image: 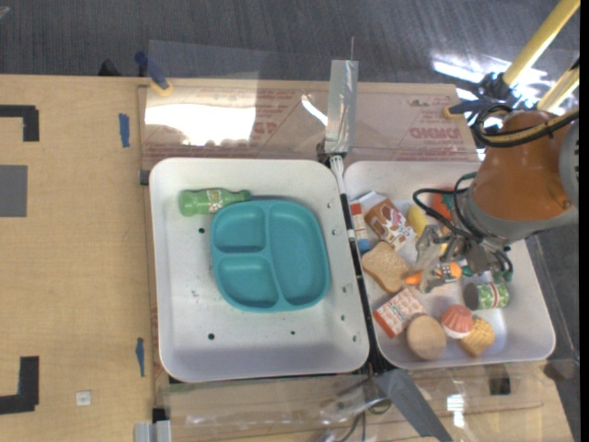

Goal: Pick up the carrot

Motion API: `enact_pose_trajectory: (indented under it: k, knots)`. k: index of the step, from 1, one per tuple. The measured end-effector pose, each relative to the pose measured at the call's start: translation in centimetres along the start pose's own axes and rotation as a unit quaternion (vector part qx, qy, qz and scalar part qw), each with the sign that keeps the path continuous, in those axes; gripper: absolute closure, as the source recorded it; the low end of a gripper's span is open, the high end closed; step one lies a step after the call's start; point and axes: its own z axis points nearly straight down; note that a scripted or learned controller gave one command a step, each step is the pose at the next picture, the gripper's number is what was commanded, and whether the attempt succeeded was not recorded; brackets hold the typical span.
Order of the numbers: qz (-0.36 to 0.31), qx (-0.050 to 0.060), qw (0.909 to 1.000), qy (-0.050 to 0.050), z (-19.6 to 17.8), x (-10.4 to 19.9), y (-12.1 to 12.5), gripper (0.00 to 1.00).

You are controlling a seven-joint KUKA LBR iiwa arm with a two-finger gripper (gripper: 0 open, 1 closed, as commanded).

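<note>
Tan bench top (74,274), dark grey floor (230,7).

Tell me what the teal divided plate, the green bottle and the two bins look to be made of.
Teal plate: likely moulded plastic, matte, one even colour, soft rounded dividers.
Green bottle: probably toy plastic, slightly glossy, with a pale label.
Left bin and right bin: apparently thin white plastic or coated metal, smooth, rounded corners; the view leaves this open.

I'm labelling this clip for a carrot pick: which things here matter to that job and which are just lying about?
Belong to the job: carrot; tool; right bin.

Lying about: teal plate; green bottle; toast slice; can; round bun.
</note>
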Motion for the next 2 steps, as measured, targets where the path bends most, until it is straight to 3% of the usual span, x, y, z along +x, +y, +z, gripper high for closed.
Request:
enact_pose_trajectory:
  k: [1, 2]
  knots:
    - [-0.073, 0.0, 0.9973, -0.001, -17.5, -0.8, 1.5, 1.0]
    - [-0.4, -0.006, 0.9166, 0.006, -15.3, 2.8, 3.0, 1.0]
